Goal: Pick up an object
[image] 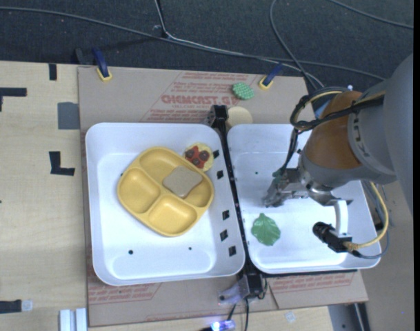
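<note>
Hovering tool [277,193], grip state unclear, above crinkled green leaf-like object [266,229], right bin [299,256].

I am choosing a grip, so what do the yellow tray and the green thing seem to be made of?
Yellow tray: probably hard plastic, smooth with a slight sheen and moulded compartments. Green thing: looks soft and matte, perhaps felt or rubbery plastic; too small to tell.

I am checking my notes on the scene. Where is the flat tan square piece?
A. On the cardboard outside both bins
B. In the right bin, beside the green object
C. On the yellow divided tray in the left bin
C: the flat tan square piece lies on the yellow divided tray, which sits in the left bin.
</note>
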You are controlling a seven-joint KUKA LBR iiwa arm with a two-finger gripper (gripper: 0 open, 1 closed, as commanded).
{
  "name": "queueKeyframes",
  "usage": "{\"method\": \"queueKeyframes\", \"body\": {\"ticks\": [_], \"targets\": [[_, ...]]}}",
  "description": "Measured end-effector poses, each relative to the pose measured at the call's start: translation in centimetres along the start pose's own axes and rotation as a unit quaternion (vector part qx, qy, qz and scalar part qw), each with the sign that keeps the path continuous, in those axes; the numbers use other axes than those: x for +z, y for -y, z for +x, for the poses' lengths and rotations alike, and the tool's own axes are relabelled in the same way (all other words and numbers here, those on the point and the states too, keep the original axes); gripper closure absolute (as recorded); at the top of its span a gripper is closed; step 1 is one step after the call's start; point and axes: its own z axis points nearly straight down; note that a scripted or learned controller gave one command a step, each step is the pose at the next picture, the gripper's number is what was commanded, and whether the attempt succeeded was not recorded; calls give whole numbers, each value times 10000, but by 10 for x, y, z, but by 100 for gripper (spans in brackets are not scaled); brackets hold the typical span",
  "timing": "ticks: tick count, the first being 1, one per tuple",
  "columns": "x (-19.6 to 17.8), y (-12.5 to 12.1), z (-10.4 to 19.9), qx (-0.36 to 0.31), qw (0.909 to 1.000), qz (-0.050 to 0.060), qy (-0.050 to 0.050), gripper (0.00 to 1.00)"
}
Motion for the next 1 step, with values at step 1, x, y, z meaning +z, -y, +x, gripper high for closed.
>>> {"method": "queueKeyframes", "body": {"ticks": [1], "targets": [[-63, -3, 3, -1, 10000, -5, -10, 100]]}}
